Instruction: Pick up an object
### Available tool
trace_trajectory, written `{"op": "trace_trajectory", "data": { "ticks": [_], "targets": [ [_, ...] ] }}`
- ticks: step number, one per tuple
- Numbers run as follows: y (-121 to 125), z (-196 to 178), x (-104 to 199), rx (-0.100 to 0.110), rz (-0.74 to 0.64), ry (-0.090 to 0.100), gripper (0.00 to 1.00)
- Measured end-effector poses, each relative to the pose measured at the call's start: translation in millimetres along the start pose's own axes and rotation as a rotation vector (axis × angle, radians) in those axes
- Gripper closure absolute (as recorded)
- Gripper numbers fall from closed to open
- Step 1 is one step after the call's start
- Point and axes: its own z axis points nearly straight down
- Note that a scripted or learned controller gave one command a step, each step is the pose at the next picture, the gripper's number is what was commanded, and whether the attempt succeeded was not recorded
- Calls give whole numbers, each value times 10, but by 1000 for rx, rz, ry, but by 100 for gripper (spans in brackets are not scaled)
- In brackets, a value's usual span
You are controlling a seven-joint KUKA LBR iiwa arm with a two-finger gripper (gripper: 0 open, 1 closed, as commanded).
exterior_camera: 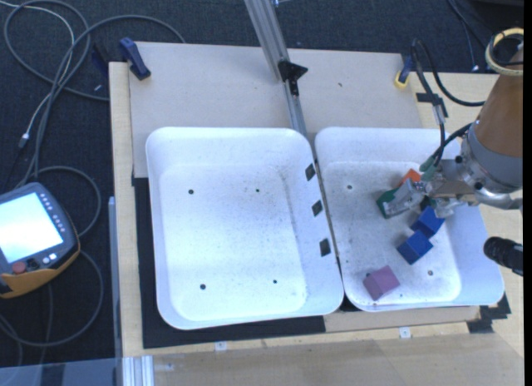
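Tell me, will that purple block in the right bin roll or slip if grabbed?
The purple block looks flat-sided, so it likely won't roll. It looks small and probably light, so a push may slide it on the right bin.

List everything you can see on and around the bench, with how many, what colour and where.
bins: 2, white, side by side on the bench; left bin, right bin
blue blocks: 2, blue, right bin, by the gripper
purple block: 1, purple, right bin, near front edge
green object: 1, green, right bin, at the gripper's tip
clamps: 2, blue, bench's back corners
pendant: 1, orange with lit screen, floor at left
arm: 1, grey with orange band, from the right
gripper: 1, over right bin
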Motion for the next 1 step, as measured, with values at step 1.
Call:
{"op": "trace_trajectory", "data": {
  "ticks": [1],
  "targets": [
    [367, 735, 290, 7, -3, 2, 0]
  ]
}}
